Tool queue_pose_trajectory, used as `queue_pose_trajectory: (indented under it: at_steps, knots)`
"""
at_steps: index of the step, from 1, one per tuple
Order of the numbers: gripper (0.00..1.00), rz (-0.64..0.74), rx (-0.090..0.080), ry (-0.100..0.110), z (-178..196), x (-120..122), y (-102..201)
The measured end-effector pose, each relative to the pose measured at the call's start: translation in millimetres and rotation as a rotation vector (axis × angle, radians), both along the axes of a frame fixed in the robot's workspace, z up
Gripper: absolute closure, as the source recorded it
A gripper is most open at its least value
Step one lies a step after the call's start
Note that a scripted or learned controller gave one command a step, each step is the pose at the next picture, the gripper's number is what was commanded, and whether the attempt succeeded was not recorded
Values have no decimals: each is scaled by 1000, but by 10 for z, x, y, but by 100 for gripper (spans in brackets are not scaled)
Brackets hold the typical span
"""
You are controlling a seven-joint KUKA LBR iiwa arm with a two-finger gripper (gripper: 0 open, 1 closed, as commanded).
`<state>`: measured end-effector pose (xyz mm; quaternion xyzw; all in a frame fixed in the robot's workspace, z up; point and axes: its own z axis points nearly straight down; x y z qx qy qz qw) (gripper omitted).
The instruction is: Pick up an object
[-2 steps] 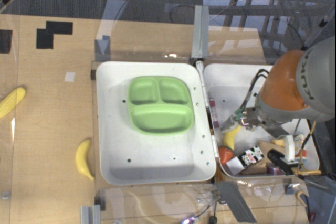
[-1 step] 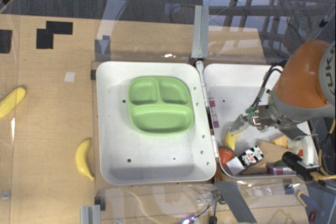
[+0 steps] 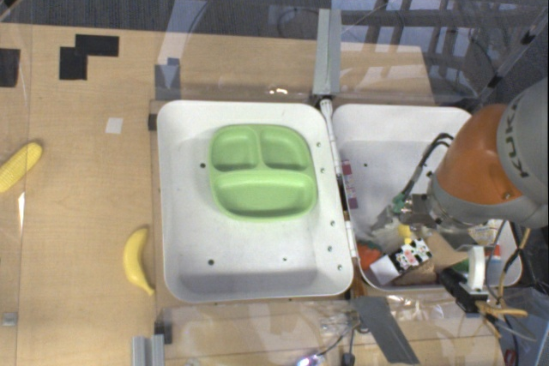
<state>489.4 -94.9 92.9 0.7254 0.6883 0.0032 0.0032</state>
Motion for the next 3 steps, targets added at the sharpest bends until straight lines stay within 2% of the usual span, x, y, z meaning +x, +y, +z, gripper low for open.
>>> queue_pose_trajectory:
  at_steps: [1,2,3]
  knots:
    - [100,2,3,-4,111,23,19]
    - [100,245,-1,4,925,697,500]
    - [100,594,-4,1,1048,990,1041]
